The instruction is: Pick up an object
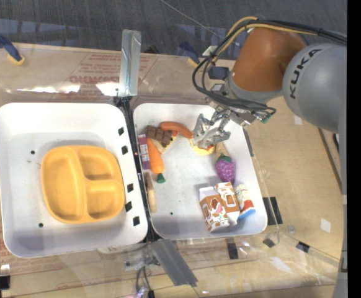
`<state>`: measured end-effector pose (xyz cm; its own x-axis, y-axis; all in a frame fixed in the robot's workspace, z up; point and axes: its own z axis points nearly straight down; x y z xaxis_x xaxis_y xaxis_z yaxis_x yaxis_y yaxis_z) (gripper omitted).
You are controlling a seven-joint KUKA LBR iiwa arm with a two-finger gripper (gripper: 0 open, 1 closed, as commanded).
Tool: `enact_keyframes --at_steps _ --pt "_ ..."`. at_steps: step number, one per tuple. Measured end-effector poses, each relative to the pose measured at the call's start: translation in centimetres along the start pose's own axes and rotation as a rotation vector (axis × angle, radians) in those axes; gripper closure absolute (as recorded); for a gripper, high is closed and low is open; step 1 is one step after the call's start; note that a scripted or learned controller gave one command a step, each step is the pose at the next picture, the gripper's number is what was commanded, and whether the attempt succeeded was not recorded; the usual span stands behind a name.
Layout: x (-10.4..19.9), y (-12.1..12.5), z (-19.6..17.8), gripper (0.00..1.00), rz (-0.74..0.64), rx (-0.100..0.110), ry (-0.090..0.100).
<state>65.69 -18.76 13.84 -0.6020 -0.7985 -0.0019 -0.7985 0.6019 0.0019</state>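
- A grey arm (314,82) with an orange band reaches in from the upper right of the frame; its gripper (208,132) hangs low over the upper part of the right bin (187,219), just above a small yellow item (202,146) near the bin's top edge.
- Whether the metal fingers stand apart or together cannot be told from this angle; nothing is plainly seen between them.
- The right bin, at the centre of the frame, holds the toy food: a sausage (175,128) and a brown chocolate piece (157,135) at its upper left; a carrot (156,160) below them along the left wall; a purple bunch of grapes (225,167) at mid-right; a printed carton (219,207) at lower right, with a red, white and blue item (245,205) just beside it.
- The left bin (19,123) fills the left half of the frame; a yellow divided tray (81,183) lies flat at its centre.
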Motion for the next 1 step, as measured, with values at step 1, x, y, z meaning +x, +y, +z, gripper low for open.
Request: enact_keyframes --at_steps 1 --pt "3.71 1.12 -15.05 1.0 -0.001 0.017 -0.003"
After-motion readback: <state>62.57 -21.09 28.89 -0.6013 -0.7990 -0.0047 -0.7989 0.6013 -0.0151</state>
